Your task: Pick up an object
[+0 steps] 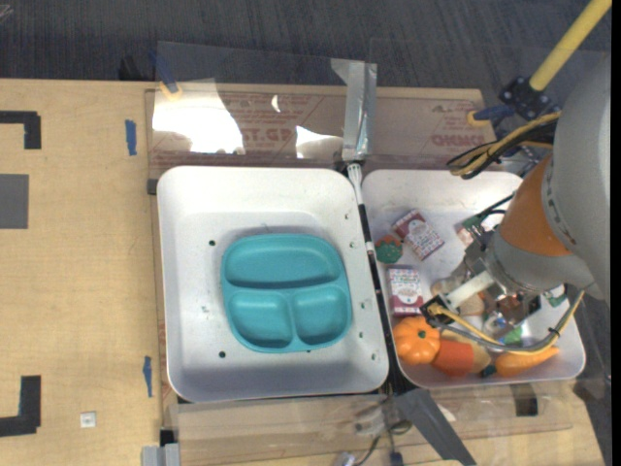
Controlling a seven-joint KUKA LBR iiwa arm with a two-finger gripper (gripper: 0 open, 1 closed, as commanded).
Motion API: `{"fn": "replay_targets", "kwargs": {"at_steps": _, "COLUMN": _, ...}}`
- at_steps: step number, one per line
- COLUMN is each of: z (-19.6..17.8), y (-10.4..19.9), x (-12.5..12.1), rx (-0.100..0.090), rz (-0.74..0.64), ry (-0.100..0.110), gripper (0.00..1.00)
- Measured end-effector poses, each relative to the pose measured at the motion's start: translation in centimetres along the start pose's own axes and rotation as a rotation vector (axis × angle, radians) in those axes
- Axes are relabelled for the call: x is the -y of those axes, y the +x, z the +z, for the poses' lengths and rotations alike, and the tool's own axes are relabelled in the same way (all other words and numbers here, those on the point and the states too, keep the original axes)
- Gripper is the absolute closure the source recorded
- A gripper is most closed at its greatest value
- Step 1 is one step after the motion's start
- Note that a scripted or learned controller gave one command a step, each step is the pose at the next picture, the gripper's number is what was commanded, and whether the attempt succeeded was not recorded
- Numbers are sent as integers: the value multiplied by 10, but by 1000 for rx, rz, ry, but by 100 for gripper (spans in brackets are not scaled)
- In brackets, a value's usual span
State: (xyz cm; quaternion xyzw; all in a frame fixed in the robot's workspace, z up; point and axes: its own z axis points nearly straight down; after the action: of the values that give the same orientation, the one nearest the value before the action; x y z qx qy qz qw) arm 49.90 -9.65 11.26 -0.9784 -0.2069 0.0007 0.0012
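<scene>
Arm: we see gripper [477,304] low in rt bin [427,190], over toys.
Jaws: can't tell.
Objects: pumpkin [415,340], cartons, front-left of rt bin.
Left bin [194,202]: teal tray [284,291].

So the arm [582,153] comes in from about 3 o'clock, big grey body up near 2 o'clock, and the orange band [529,223] sits just above the wrist. From there it angles down toward 8 o'clock, wrist low over the right-hand bin. The gripper [473,304] hangs at the end with cables looped round it, too cluttered to read how it's set.
</scene>
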Motion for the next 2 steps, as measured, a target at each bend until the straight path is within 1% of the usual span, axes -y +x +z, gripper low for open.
{"fn": "replay_targets", "kwargs": {"at_steps": 1, "z": -73, "y": 78, "x": 1, "rx": -3, "rz": 205, "ry": -1, "gripper": 0}}
{"fn": "replay_targets", "kwargs": {"at_steps": 2, "z": -81, "y": 78, "x": 2, "rx": 3, "rz": 202, "ry": 0, "gripper": 100}}
